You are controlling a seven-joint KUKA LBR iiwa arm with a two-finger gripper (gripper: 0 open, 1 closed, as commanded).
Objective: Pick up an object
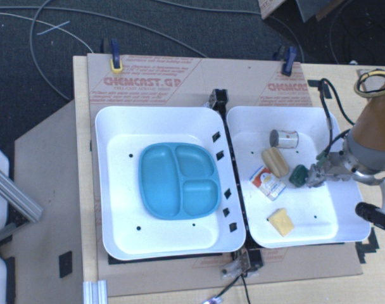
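The right bin (319, 230) holds several small objects. A silver can (285, 138) lies on its side near the back. In front of it are a tan bread-like roll (275, 162) and a red and white packet (267, 183). A yellow block (281, 221) sits near the front. A dark green object (298, 175) lies right of the packet. My gripper (314, 174) reaches in from the right, low in the bin, with its tip against the green object's right side. The gripper's body hides the contact.
The left bin (116, 227) holds a blue divided plate (179, 180). A black divider with clips (225, 163) runs between the bins. The grey and orange arm (368, 138) covers the right bin's right edge. Cables lie behind the bench.
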